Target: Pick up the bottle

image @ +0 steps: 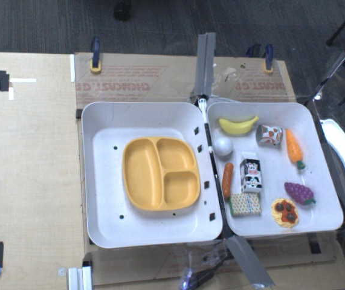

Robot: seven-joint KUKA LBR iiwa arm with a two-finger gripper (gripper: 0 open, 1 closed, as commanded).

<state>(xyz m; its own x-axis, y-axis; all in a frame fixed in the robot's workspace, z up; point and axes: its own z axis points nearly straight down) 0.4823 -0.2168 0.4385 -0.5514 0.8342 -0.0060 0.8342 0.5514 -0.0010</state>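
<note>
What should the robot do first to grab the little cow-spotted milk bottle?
Probably bring the gripper over the right white bin, directly above the small black-and-white cow-spotted milk bottle. The bottle sits in a crowd, with a reddish-orange toy sausage to its left and a checked cracker square just below it, so coming straight down looks safest.

The left bin (93,180) holds a yellow divided plate (160,173) at its centre, leaving an open margin of floor all around. The right bin (317,162) is crowded: banana (238,125), can (270,135), carrot (293,147), white ball (223,145), milk carton (251,174), sausage (227,180), cracker (245,204), grapes (299,193) and pizza (284,212) sit near together, with narrow gaps between.
</note>
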